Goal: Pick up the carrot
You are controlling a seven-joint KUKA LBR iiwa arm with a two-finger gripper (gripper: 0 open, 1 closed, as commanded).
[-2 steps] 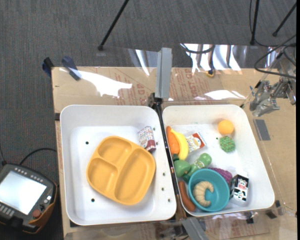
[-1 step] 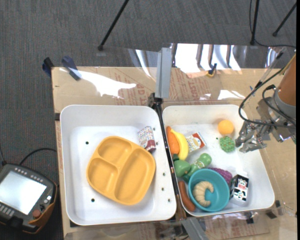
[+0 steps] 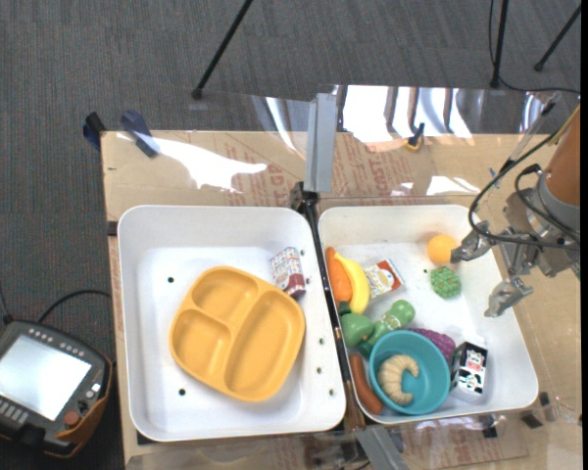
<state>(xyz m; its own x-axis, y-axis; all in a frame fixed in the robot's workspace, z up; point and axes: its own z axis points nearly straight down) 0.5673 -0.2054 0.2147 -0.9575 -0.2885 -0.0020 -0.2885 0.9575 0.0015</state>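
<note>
The carrot (image 3: 337,274) is lying in the right bin (image 3: 524,355), pressed along that bin's left wall, with the banana (image 3: 354,282) touching its right side and a green toy vegetable (image 3: 356,327) just below. It is reading as a moulded plastic toy: light, rigid, smooth enough to slip, and tapered. Judged best hold: across its thicker mid-body, fingers set along the wall line, since the wall and banana are crowding both flanks.

The gripper (image 3: 490,277) is hanging over the right side of the same bin, well apart from the carrot, near the orange ball (image 3: 441,249) and the green knobbly ball (image 3: 446,282). Its two fingers are standing spread, with nothing between them; whether a fingertip is grazing the bin floor is probably not resolvable at this slant.
</note>
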